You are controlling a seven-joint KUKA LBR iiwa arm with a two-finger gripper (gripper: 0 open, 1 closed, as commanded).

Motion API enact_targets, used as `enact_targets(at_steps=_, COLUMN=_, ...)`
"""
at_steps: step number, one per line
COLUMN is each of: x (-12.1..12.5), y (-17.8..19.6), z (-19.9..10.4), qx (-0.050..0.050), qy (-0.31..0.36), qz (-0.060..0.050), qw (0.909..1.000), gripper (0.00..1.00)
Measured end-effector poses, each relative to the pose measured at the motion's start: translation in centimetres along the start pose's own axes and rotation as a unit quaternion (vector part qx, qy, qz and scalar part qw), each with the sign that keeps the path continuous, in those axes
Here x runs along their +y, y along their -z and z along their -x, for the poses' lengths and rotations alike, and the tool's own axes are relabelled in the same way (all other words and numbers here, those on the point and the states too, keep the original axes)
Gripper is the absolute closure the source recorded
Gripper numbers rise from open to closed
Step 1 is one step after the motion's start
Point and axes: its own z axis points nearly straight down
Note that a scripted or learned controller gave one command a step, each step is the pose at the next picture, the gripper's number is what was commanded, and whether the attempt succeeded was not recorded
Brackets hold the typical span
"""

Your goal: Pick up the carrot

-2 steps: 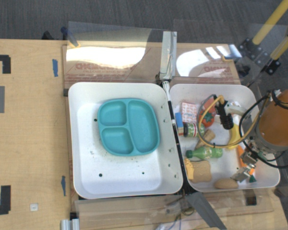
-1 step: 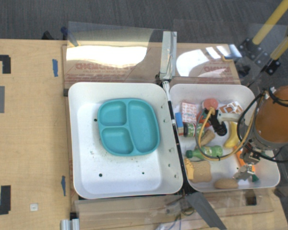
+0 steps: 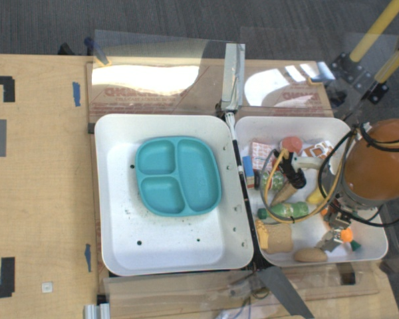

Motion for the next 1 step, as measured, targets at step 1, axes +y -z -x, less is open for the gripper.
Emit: enact_targets(at_steps=1, x=-0.23, y=1.38, z=-0.19, qx=0.003, qy=-0.002, qz=-0.002, qw=1.0, gripper=1.0)
